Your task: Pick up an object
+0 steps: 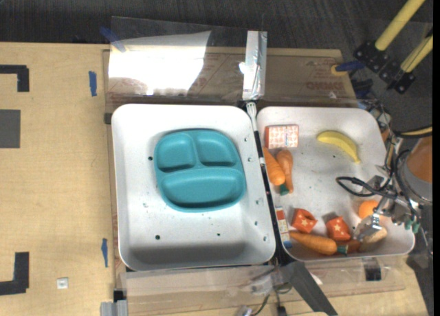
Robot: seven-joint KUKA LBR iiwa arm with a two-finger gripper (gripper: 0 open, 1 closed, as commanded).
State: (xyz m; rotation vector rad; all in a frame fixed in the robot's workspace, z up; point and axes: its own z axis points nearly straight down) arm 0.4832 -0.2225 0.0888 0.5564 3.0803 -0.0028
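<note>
My gripper (372,226) is low in the right bin's (323,184) near right corner, with the arm coming in from the right edge. It hangs just below a small orange fruit (368,207) and over a tan object (377,237). A red piece (338,227) lies just left of it, then a long carrot (313,242) and another red piece (304,220). Further back lie a banana (339,144), a pink-and-white box (282,136) and two carrots (278,167) against the left wall.
The left bin (137,225) holds a teal divided plate (199,169). Black cables (357,185) loop from the wrist over the right bin's floor. Yellow tripod legs (405,12) stand beyond the bench at the back right.
</note>
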